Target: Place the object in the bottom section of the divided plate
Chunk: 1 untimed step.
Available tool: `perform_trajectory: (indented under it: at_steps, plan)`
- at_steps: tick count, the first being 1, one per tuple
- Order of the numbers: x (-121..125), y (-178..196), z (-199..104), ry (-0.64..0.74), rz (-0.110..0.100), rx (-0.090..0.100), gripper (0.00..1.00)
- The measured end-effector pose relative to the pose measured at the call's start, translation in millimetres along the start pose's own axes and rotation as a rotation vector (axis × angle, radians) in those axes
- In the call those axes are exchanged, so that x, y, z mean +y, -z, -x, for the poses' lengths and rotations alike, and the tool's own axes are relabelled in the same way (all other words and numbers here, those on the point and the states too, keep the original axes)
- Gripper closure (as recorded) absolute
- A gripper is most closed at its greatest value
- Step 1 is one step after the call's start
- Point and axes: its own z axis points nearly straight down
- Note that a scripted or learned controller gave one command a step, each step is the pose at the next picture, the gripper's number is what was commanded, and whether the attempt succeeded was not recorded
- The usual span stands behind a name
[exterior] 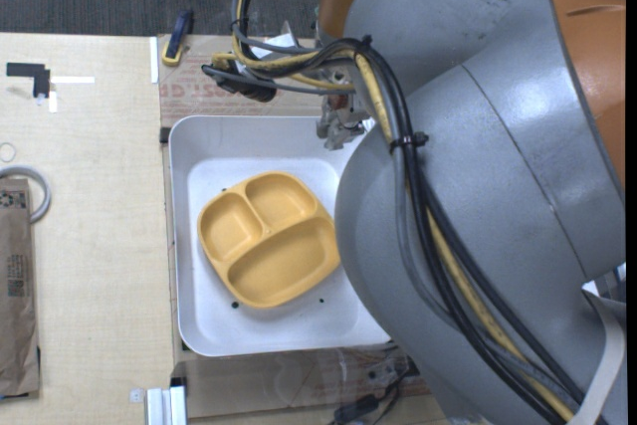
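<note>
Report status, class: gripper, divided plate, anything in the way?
Gripper hidden behind the arm. Divided plate lies in white bin. Arm overhangs bin's right side.

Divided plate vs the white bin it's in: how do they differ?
The divided plate is yellow; the white bin is white. The plate is rounded and split into three sections, two small and one large; the bin is a rectangle with rounded corners and one undivided floor. The plate is smaller, lying flat inside the bin and turned at an angle to the bin's walls. Both are shallow, rimmed and open on top.
</note>
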Motion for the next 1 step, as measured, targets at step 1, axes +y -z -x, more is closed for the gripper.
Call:
perform_trajectory:
  at_steps: [1]
  plan:
    - [-66.6,-7.0,-3.0,0.0,0.0,0.001,1.0]
